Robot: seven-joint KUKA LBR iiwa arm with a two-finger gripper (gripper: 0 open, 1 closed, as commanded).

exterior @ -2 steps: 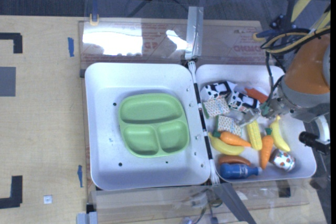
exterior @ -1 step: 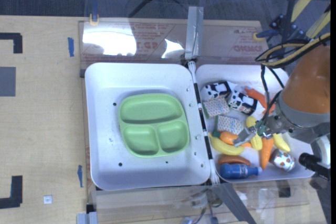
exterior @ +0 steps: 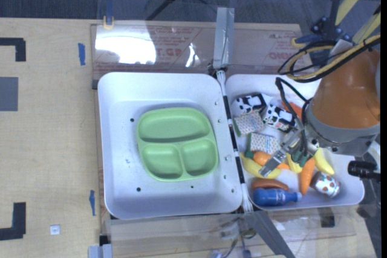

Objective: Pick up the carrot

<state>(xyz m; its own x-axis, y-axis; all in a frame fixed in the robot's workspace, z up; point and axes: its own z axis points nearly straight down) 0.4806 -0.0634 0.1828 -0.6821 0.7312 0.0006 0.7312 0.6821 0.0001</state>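
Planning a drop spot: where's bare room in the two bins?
Left bin: bare white floor rings the green divided plate, widest along its left and near sides. Right bin: crowded; carrot, blue bottle, banana and other toys packed under the gripper. Only a small strip near its top wall looks free.

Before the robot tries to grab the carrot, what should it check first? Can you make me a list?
1. Is the carrot where the camera can see it? Ok: it lies in the right bin, near the front.
2. Is the gripper over that bin? Ok: it is low among the toys.
3. Is the gripper right on the carrot? Not ok: it sits a bit to the camera's left of it, near another orange piece.
4. Is the carrot free of other toys? Not ok: yellow pieces crowd beside it.
5. Is the carrot between the fingers yet? Cannot tell.
6. Is the green plate in place in the left bin? Ok.
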